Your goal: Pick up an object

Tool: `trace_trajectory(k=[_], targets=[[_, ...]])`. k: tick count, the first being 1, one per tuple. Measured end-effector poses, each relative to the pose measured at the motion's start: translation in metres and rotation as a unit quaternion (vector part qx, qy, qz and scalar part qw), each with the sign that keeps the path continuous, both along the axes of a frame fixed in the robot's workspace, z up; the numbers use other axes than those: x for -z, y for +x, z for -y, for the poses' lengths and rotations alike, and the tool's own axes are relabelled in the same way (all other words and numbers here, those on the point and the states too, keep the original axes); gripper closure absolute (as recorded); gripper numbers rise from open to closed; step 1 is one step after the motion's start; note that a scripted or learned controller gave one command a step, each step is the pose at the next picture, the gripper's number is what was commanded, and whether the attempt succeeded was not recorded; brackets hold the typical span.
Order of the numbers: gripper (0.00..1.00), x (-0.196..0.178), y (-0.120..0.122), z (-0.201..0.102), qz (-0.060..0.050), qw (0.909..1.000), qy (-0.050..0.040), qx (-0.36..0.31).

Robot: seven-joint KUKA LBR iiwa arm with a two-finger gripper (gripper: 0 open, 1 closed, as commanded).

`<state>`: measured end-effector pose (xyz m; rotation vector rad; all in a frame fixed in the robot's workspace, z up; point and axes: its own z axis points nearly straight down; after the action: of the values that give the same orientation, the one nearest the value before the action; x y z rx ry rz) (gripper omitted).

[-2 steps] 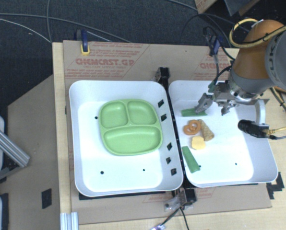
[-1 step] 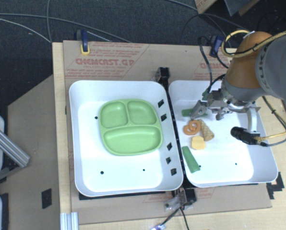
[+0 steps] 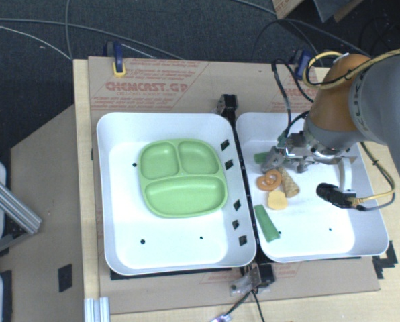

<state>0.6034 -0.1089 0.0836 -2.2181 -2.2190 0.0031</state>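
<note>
1. Right now I see a small cluster of objects in the right bin (image 3: pixel 361 237), toward its left half: an orange ring-shaped piece (image 3: pixel 270 180), a pale yellow piece (image 3: pixel 277 200) just below it, a tan speckled piece (image 3: pixel 290 186) touching both, a long green stick (image 3: pixel 267 222) lying at a slant near the bin's left wall, and a small dark green bit (image 3: pixel 261 157) above the ring.
2. My end effector (image 3: pixel 285 154) sits just above and to the right of that cluster, close over the ring and the tan piece. I cannot tell how far its fingers are apart, and I see nothing clearly held between them.
3. Behind it the arm (image 3: pixel 361 102) comes in from the right, orange band above grey wrist, with a black cable and a black connector (image 3: pixel 334 193) trailing over the bin's right half.
4. Lower down, the right bin's floor is open white surface, as is the strip beyond the connector.
5. Across the divide, the left bin (image 3: pixel 119 240) carries a light green divided plate (image 3: pixel 183 178) near its middle, with bare white floor around it and black clips (image 3: pixel 229 164) along the shared wall.
6. Both bins rest on a cardboard-covered table (image 3: pixel 160 79) with red print; blue clamps (image 3: pixel 119 54) grip its far edge, and dark carpet with cables lies beyond.
</note>
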Motion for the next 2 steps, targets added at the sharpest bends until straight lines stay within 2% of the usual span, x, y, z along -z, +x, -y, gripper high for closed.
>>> trace_trajectory(k=[1, 2], targets=[[1.0, -0.013, 0.001, 0.0, 0.002, 1.0, 0.0, 0.0], [1.0, -0.057, 0.004, -0.002, 0.005, 1.0, -0.001, 0.0]])
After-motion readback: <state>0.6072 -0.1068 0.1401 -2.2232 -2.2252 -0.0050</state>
